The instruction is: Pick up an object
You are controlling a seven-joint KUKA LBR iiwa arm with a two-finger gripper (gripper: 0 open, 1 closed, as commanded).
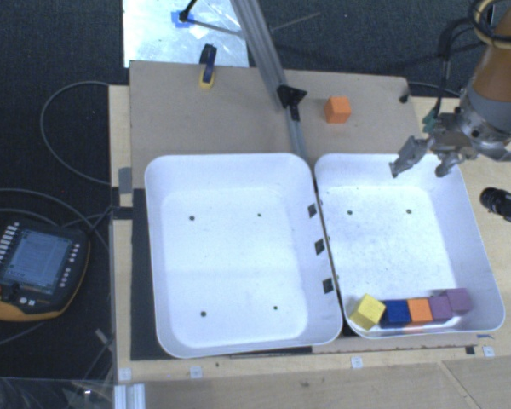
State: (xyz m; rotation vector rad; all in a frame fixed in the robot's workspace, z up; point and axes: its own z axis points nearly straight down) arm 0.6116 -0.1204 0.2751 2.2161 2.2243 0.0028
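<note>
Along the front wall of the right bin (473, 228) lies a row of small cubes: a yellow cube (368, 311), a blue cube (397, 313), an orange cube (420, 310) and a purple cube (456, 301). My gripper (425, 162) hangs over the bin's far right corner, well away from the cubes. Its two grey fingers (404, 162) are spread apart with nothing between them. Another orange cube (338, 109) sits on the cardboard behind the bins.
The left bin (166, 228) lies beside the right one, joined by black clips (318, 246). A slanted metal pole (260, 41) crosses the back of the bench. A teach pendant (30, 267) and cables lie at far left. A small yellow-blue clamp (208, 65) rests on the cardboard.
</note>
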